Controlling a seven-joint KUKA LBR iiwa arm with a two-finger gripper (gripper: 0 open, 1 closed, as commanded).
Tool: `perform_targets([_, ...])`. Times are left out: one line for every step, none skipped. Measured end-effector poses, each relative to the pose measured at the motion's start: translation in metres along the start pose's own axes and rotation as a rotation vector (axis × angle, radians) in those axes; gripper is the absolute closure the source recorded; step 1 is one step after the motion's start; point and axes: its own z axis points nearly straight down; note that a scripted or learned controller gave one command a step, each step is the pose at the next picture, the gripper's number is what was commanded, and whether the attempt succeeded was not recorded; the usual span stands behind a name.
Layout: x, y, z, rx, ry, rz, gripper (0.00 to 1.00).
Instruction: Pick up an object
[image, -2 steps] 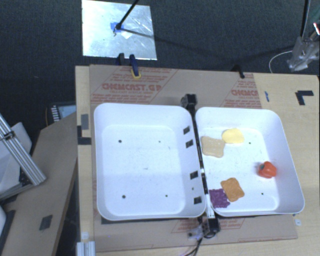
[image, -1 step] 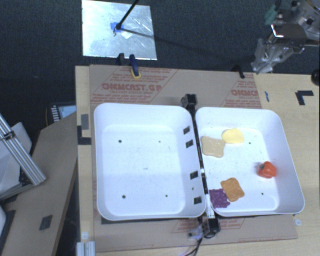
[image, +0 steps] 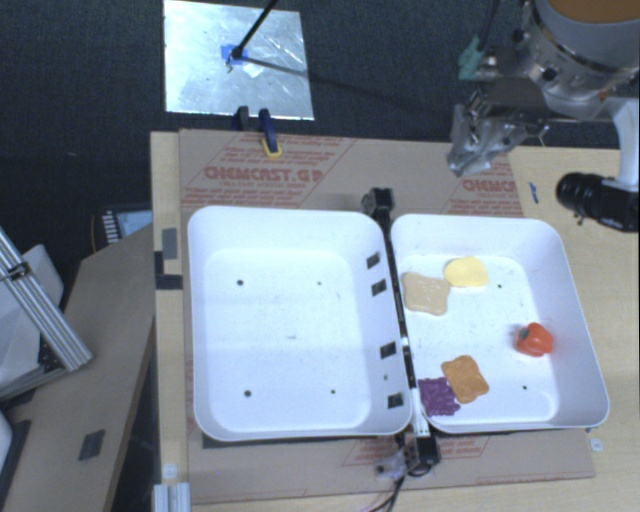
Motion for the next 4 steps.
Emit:
perform_targets([0.100, -0.050, 0.000, 0.001, 0.000, -0.003, 1.00])
perform_targets([0.157, -0.043, 0.001, 0.001, -0.001, 0.003, 1.00])
perform_targets([0.154, -0.042, -0.011, -0.002, 0.001, 0.007, 1.00])
perform_targets([0.155, -0.042, -0.022, -0.003, 0.002, 0.004, 1.00])
